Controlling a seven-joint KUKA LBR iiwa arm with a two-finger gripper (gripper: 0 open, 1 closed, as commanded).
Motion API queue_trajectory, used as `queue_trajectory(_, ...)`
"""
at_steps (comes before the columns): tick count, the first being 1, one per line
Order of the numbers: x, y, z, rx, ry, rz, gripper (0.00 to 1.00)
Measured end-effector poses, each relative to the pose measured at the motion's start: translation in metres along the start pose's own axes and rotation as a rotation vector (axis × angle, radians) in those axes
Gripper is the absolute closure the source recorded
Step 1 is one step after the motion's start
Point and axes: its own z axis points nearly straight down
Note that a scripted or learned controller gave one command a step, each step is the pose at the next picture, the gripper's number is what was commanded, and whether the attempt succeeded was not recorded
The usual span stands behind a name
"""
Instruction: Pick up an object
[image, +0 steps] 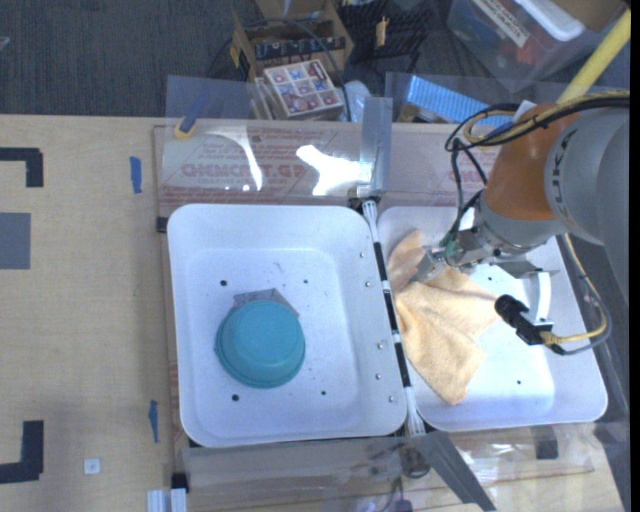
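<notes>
Grey arm (590, 170), reached in from three o'clock, bent down and toward nine o'clock. Orange band (520, 175) wrapped above the wrist, at about two o'clock from the view's centre. Gripper (437, 260) hung at the arm's tip, angled toward eight o'clock, low and just right of centre. Black cables looped over the wrist at its twelve o'clock side. Finger spread too small and blurred to make out.
</notes>
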Motion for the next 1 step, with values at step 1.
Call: queue_trajectory(1, -0.0069, 0.0287, 0.0111, 0.006, 0.002, -0.006, 0.00)
